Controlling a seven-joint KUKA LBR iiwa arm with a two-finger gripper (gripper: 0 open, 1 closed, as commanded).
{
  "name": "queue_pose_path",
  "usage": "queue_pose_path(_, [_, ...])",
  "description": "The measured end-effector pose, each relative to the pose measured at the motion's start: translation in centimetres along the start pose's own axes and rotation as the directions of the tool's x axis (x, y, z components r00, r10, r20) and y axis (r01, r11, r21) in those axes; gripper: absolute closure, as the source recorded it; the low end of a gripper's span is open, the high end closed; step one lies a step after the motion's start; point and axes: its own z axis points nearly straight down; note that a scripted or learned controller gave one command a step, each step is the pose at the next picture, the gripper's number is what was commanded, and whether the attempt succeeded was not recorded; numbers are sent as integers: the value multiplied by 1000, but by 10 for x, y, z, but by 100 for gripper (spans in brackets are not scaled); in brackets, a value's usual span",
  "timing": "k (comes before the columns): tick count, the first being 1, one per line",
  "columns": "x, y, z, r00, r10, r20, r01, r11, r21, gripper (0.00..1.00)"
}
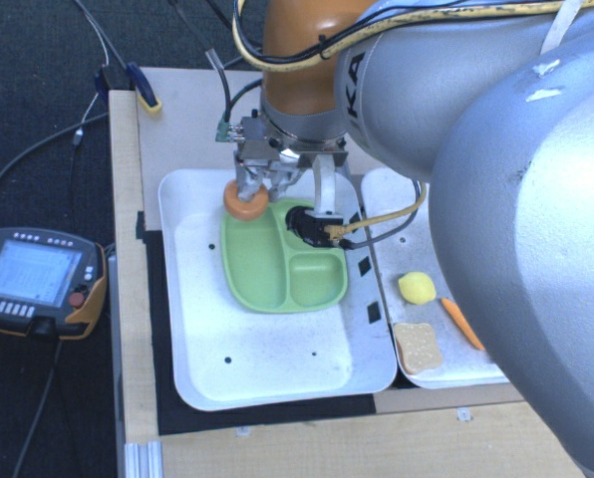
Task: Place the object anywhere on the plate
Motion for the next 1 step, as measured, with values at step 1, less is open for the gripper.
queue_pose_path(1, [-4,1,0,1000,6,2,-6,1000,0,0])
